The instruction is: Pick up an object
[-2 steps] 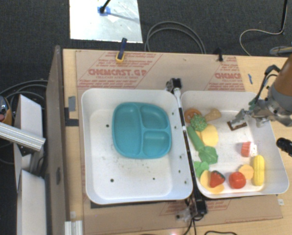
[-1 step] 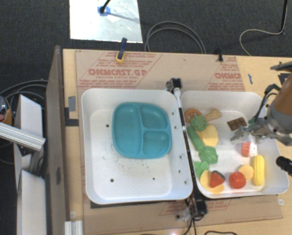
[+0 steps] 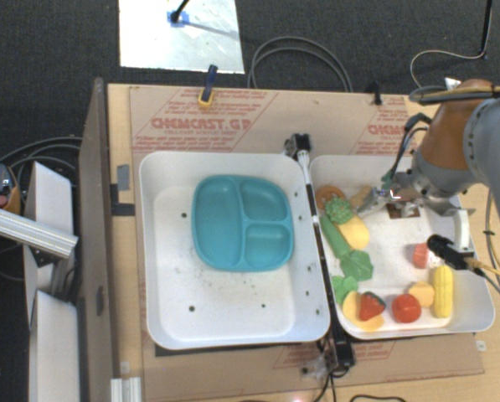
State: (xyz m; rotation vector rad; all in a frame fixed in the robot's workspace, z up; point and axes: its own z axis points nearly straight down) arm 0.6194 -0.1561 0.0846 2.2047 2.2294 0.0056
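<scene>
My gripper (image 3: 394, 196) hangs low over the back of the right bin (image 3: 476, 312), below the arm's orange band (image 3: 445, 134). Toy food lies in this bin. A brown piece (image 3: 330, 196), a green broccoli (image 3: 340, 211) and a yellow piece (image 3: 356, 234) lie just left of the gripper. Further forward are a small red block (image 3: 420, 255), a corn cob (image 3: 442, 290), a red tomato (image 3: 406, 308) and a strawberry (image 3: 371, 306). Nothing shows in the gripper's hold.
The left bin (image 3: 170, 308) holds a teal divided plate (image 3: 241, 224). A green cucumber (image 3: 333, 239) and leafy greens (image 3: 358, 266) lie along the right bin's left wall. A black clip (image 3: 299, 146) sits where the bins meet. Cables run behind the bench.
</scene>
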